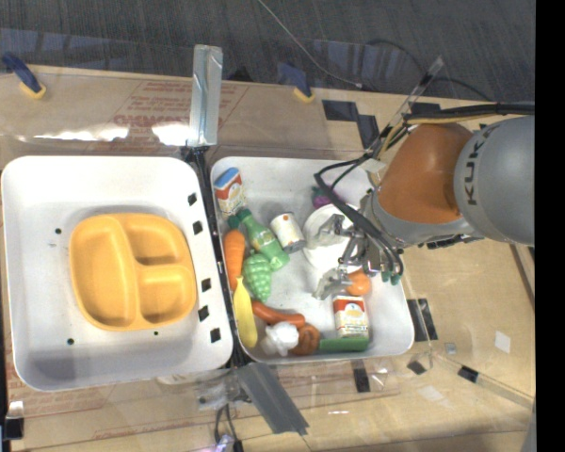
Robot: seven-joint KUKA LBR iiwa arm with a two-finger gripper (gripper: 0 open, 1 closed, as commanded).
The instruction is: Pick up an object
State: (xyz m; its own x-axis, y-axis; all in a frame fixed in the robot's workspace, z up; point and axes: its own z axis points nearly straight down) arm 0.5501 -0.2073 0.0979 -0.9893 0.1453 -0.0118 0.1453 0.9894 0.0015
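Gripper [344, 273] low in right bin [395, 332], over small orange toy [360, 284], finger spread and grasp unclear

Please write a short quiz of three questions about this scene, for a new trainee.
1. True or false: the yellow tray lies in the left bin.
2. Which thing lies beside the carrot? A) green bottle B) blue cup C) red book
3. Fill in: the gripper is above the ____ bin.

Key: 1 true; 2 A; 3 right.
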